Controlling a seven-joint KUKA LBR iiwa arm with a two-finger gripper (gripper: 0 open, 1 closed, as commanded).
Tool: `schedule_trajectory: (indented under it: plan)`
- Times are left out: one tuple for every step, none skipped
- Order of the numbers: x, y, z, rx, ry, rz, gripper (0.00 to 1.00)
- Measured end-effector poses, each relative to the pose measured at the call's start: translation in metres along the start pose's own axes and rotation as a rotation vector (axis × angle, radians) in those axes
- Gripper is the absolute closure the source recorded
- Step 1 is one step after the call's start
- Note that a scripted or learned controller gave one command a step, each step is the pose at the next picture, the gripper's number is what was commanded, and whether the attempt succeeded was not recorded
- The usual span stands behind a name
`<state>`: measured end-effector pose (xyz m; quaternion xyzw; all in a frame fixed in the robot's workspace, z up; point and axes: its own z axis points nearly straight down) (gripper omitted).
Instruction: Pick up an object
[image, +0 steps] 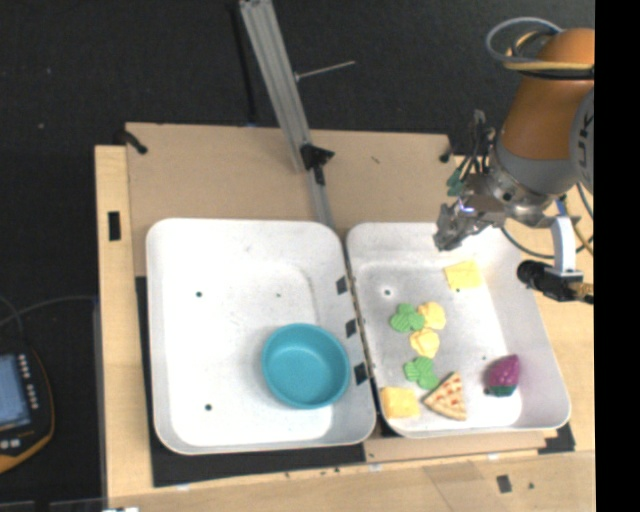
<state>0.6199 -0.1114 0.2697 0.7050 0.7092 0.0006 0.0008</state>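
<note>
Pizza slice (446, 397) in right bin (530, 330), end effector (452, 232) above

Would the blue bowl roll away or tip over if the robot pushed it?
Probably not. The blue bowl sits upright on the flat floor of the left bin, so it would likely slide rather than roll. It looks like thin plastic, so it is probably light. Its smooth, rounded rim might slip from the gripper.

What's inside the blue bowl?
Nothing visible inside the blue bowl; its bottom shows plain blue. It sits in the left bin. The near wall's inner face is hidden at this slant, so something small tucked there can't be ruled out.
</note>
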Motion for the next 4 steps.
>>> schedule_trajectory:
  plan:
    - [0.051,0.006,-0.006,-0.002,0.000,-0.001,1.00]
    - [0.101,0.004,-0.008,0.001,0.001,-0.001,1.00]
    - [0.150,0.008,0.013,0.003,0.000,0.004,1.00]
    - [0.197,0.008,0.028,0.004,0.000,0.004,1.00]
